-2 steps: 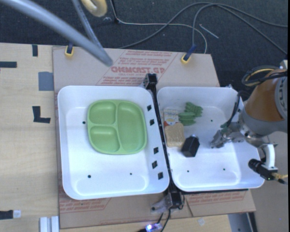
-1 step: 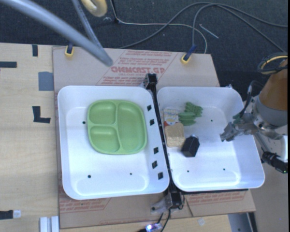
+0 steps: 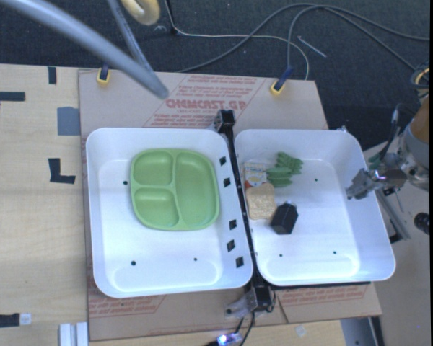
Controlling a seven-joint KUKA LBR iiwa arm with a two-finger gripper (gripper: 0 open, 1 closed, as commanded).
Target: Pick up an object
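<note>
Two white bins sit on the desk: the left holds a green tray, the right a black block, tan piece and green toy, while the jaws, state unclear, hover at its right rim.

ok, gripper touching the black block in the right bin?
Apart. The camera view shows the gripper at the right bin's right rim, with bare white floor between it and the black block.

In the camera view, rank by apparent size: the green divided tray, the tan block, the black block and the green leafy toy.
1. green divided tray, by far.
2. tan block.
3. black block and green leafy toy look too alike to rank.
</note>
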